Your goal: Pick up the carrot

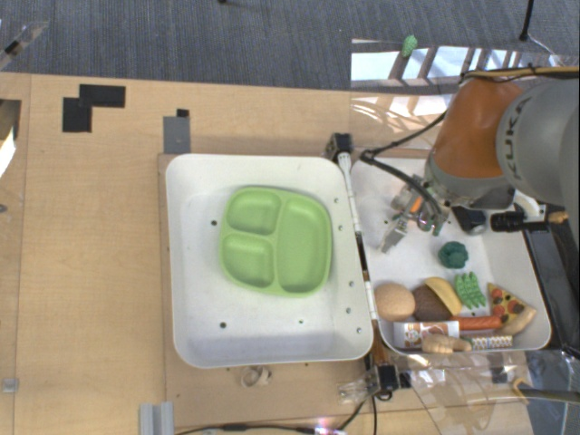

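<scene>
My gripper hangs over the upper left part of the right bin, under the orange-banded wrist. A small orange carrot shows between its grey fingers, and the fingers are shut on it. The carrot looks lifted off the bin floor, above the bare white area. Most of the carrot is hidden by the gripper body.
A green broccoli lies just right of the gripper. Along the right bin's front lie a tan potato, a banana, a pizza slice and several other toy foods. The left bin holds a green divided plate.
</scene>
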You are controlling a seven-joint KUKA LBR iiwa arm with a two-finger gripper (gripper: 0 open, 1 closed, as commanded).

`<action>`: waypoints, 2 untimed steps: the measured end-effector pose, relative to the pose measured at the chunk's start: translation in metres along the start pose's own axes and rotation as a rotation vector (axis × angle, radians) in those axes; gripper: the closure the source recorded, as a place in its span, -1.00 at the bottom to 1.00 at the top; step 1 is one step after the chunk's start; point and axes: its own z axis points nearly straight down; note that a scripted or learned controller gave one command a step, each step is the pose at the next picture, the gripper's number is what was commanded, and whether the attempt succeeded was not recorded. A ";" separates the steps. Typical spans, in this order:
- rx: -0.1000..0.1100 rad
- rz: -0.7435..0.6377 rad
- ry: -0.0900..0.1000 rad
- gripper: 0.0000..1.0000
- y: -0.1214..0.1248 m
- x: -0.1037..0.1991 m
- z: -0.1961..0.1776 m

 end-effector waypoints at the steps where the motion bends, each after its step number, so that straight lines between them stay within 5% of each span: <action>1: -0.006 -0.006 -0.010 1.00 0.004 -0.003 -0.014; 2: -0.005 0.193 0.002 1.00 0.056 0.049 -0.101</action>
